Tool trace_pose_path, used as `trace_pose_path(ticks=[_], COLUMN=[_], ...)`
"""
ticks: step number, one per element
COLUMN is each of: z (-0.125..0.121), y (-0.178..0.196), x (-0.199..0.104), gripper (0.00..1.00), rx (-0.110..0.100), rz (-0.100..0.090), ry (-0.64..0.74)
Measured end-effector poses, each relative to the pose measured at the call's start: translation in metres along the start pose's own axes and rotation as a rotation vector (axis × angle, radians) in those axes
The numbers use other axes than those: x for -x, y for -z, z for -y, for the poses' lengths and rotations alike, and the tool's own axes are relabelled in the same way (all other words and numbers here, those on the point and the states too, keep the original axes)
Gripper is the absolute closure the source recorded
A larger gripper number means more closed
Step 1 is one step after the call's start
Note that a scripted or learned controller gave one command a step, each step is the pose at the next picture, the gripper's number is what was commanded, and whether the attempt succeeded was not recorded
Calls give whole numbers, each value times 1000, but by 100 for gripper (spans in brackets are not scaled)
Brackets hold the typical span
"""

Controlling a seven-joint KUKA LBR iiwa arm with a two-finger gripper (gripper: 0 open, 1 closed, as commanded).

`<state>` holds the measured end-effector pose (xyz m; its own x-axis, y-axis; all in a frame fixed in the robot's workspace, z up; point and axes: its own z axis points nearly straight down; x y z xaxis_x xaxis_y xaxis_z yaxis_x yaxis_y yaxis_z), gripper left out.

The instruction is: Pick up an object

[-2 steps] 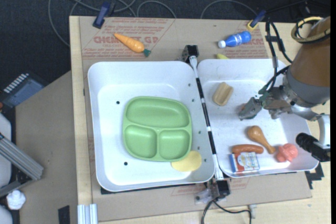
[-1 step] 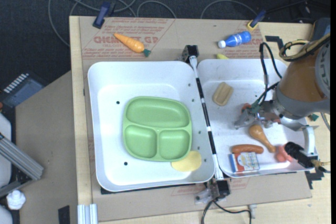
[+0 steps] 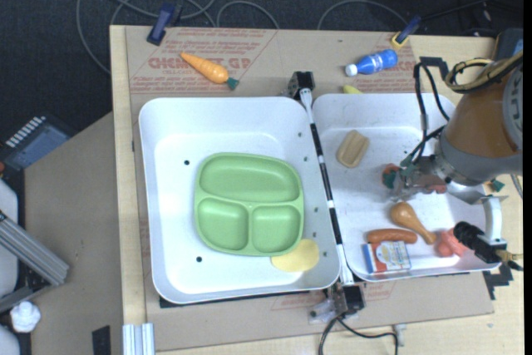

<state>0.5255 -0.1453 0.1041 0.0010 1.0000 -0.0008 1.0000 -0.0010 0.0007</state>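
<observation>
Gripper [image 3: 405,179] low in the right bin [image 3: 378,116], mid-right of frame

Can't tell its state. The drumstick [image 3: 411,220] lies just below it; crowded sausage [image 3: 391,236] could easily spoil a clean grab.

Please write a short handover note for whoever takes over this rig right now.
Gripper: low in the right bin, near its middle; finger state unreadable, nothing visibly held.
Right bin: tan block, drumstick, sausage, small carton.
Left bin: green divided plate, yellow piece at its corner.
Outside the bins: carrot, blue bottle.
Done: no pick confirmed. Left: grasp and lift one object.
</observation>
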Motion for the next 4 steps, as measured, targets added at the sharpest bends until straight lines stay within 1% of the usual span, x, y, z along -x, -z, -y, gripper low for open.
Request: trace_pose_path(ticks=[1, 2, 3, 4], z=[0, 40, 40, -40], y=[0, -18, -8, 81], x=[0, -13, -13, -102], gripper=[0, 0, 100, 100], rx=[0, -3, -1, 2], rz=[0, -2, -1, -2], ry=[0, 0, -1, 3])
